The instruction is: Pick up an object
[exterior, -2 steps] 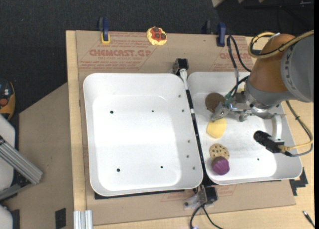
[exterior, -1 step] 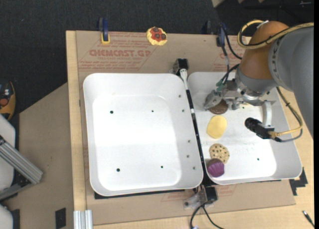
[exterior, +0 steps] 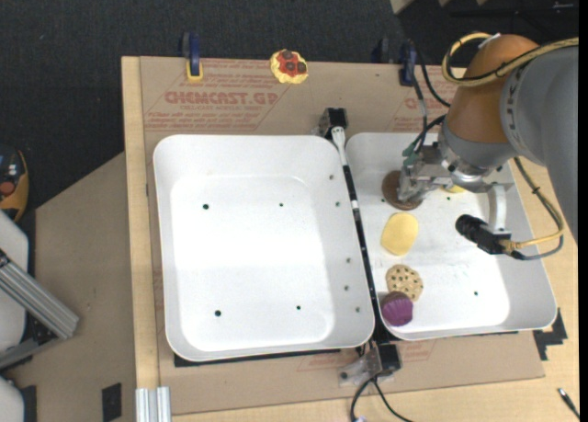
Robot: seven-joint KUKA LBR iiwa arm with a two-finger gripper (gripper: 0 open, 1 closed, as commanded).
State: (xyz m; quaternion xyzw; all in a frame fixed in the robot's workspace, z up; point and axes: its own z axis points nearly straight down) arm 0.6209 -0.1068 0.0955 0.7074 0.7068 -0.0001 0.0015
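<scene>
Purple ball [exterior: 397, 309] sits at the right bin's [exterior: 514, 305] near-left corner, touching a cookie [exterior: 403, 279], with a yellow lump [exterior: 399, 233] just beyond. Gripper [exterior: 413, 183] hangs over a brown disc [exterior: 397, 190] near the far-left corner; I cannot tell its state. Bench board [exterior: 230, 103] reads "CHEMCAST GP".

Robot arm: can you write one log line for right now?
gripper: over brown disc, right bin | grasp: unclear | yellow piece, cookie, purple piece: untouched

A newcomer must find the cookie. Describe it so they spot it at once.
Start at the right bin. Near its front left corner lies the cookie, between a pale yellow piece behind it and a purple piece in front. It alone is tan, round and dark-speckled.
</scene>
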